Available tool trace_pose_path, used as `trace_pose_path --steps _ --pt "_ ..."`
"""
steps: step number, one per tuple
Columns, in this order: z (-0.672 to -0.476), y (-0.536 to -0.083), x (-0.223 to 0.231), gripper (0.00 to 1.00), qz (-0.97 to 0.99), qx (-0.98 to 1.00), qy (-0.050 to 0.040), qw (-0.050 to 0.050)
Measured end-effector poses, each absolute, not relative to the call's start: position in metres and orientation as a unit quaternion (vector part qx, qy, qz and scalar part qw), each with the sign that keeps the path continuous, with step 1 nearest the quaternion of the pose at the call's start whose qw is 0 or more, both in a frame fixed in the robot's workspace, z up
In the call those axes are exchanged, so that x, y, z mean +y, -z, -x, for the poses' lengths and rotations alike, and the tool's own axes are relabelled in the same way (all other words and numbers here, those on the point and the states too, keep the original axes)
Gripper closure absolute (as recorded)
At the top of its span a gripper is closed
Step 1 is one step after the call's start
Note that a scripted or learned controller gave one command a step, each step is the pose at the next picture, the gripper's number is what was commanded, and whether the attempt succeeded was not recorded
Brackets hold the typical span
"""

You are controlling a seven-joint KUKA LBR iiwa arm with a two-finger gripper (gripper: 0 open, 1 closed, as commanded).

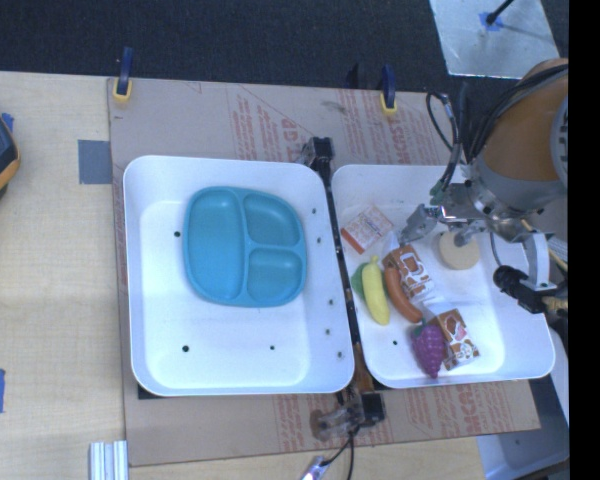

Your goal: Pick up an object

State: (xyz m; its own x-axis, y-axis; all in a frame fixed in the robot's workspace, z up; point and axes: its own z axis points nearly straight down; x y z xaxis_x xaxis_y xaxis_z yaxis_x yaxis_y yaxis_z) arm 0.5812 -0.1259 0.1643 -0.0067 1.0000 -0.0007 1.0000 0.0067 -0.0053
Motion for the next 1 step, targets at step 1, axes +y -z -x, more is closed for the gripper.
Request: trace_pose_path --steps 1 --pt "-0.5483 -0.1006 -0.0974 0.0 0.706 -0.708 -0.0013 0.001"
